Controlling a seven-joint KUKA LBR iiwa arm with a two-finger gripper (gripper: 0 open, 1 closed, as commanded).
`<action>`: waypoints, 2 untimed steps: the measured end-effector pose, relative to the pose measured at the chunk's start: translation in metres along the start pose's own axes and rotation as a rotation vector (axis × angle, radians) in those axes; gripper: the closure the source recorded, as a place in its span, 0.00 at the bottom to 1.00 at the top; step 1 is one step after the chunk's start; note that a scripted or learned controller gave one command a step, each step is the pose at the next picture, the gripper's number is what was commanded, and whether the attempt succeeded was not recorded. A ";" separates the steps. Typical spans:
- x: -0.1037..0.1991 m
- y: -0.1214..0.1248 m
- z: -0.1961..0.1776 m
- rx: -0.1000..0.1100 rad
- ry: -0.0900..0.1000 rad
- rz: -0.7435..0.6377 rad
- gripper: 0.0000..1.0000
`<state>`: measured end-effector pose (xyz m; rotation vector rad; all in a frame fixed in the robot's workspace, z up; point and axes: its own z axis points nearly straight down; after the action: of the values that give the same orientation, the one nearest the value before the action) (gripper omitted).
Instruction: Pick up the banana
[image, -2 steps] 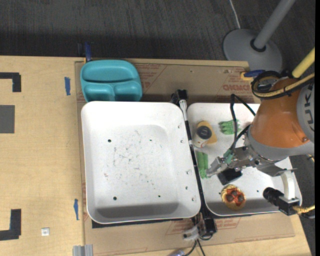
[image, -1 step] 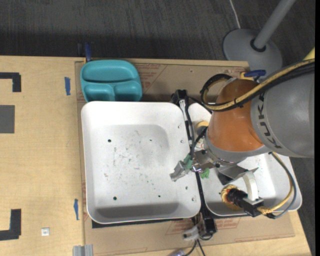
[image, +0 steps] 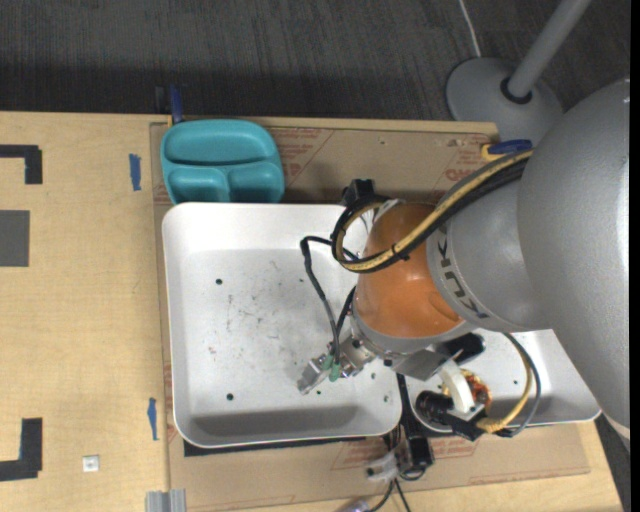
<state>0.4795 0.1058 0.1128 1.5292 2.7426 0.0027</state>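
Low over the left bin (image: 200, 300): the gripper (image: 322, 370).
Near that bin's front wall; whether it grips anything, I cannot tell.

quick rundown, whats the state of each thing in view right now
arm: reached in over the seam between the two bins, wrist pointing down
gripper: low inside the left bin, near its front right corner; nothing seen between the fingers
left bin: flat on the bench, floor scuffed
right bin: mostly hidden under the arm
teal tray: upright, just behind the left bin
banana: cannot tell where it is
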 end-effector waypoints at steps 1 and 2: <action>-0.004 0.083 0.026 -0.006 -0.001 -0.019 0.00; -0.071 0.167 -0.112 -0.001 -0.001 -0.206 0.00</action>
<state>0.6586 0.1329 0.2256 1.2384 2.8842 0.0029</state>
